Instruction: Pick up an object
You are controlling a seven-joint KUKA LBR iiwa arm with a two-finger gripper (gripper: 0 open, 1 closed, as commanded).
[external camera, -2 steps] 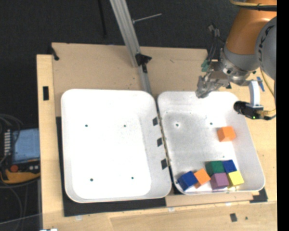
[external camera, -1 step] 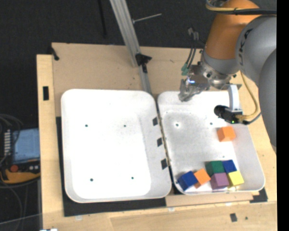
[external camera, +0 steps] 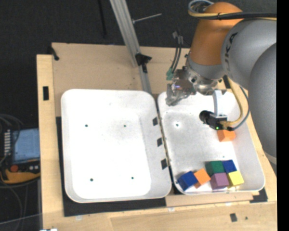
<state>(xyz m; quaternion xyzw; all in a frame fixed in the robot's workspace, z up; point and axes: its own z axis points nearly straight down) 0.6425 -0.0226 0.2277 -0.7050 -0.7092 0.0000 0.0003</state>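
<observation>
the grey arm (external camera: 250,57) with its orange band (external camera: 212,30) enters from three o'clock and covers the upper right of the bench (external camera: 86,66), hiding the far corner of the right bin (external camera: 192,143). the tool (external camera: 176,94) hangs over that bin's rim at about eleven o'clock of the bin; it is dark, small and blurred, so whether it is wide or narrow cannot be told, and nothing can be made out in it. an orange cube (external camera: 226,135) lies alone near the bin's three o'clock side, just below a black fitting with a green light (external camera: 209,118). a cluster sits along the six o'clock edge: a blue cube (external camera: 187,179), an orange cube (external camera: 202,176), a green cube (external camera: 214,167), a second blue cube (external camera: 229,166), a purple cube (external camera: 220,180) and a yellow cube (external camera: 236,178), packed touching. the left bin (external camera: 111,143) shows only a few dark specks.
</observation>
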